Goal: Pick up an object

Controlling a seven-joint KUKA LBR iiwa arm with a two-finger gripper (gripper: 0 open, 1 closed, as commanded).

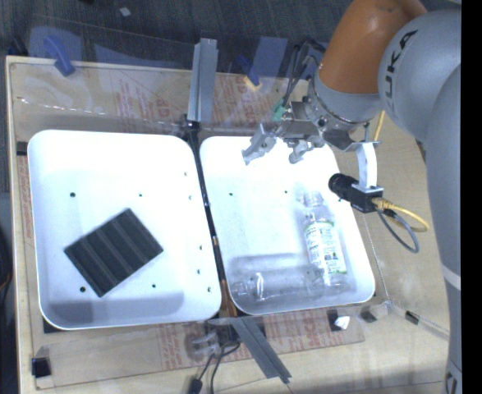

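A black ridged pad (113, 251) is lying in the left bin (52, 150). Two clear bottles (321, 238) are resting in the right bin (232, 195). The gripper (277, 151) is hovering above that bin's far edge, fingers apart, holding nothing.

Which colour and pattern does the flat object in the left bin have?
The flat object is dark grey to black with parallel ridges, as the camera view shows.

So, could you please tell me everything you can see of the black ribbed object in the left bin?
The black ribbed object is a flat, dark rectangular slab with parallel ridges running along its length. It looks like moulded plastic or rubber. It lies flat on the floor of the left bin, turned diagonally, toward the bin's front half. Nothing touches it except the bin floor; the hand is over the right bin.
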